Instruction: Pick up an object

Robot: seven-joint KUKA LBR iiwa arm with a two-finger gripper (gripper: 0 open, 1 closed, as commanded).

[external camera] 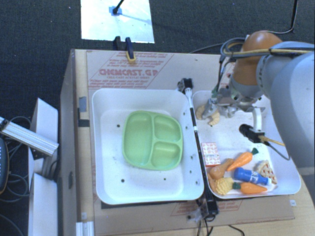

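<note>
Since the bright plastic toy food (pixel 242 173) crowds the lower right of the shallow white right-hand bin (pixel 227 137), the end effector (pixel 218 107) hovers centre-right over a lone pale tan toy piece (pixel 207 115), likely easier to isolate; clenched or released, I cannot tell.

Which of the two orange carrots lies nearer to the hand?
The upper carrot, above the blue tube in the picture; the other carrot lies below that tube, farther off.
</note>
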